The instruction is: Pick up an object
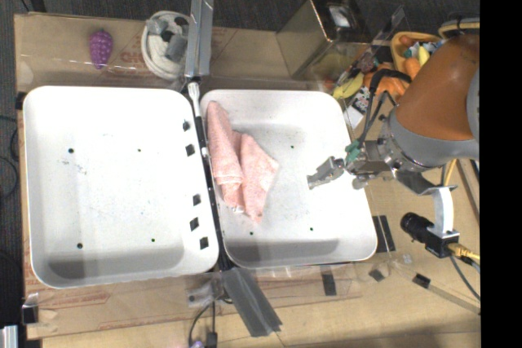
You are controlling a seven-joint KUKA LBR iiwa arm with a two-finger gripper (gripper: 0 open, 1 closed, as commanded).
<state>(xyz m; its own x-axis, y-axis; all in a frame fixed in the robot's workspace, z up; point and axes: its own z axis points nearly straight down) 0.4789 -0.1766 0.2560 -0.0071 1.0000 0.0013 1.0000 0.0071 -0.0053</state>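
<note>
We are seeing the gripper [320, 174] hanging over the right bin [351, 236], toward its right wall; whether the pincer is apart or together, we cannot tell. Nothing is showing between its tips. The pink cloth [238, 164] is lying crumpled in that same bin, along its left wall, well apart from the gripper. The left bin [49, 265] is sitting just beside, touching the right bin's left edge. A purple object [100, 47] is resting on the bench beyond the left bin.

Purple object [100, 47] on the bench too small to identify; clutter [383, 61] beyond the right bin indistinct.
</note>
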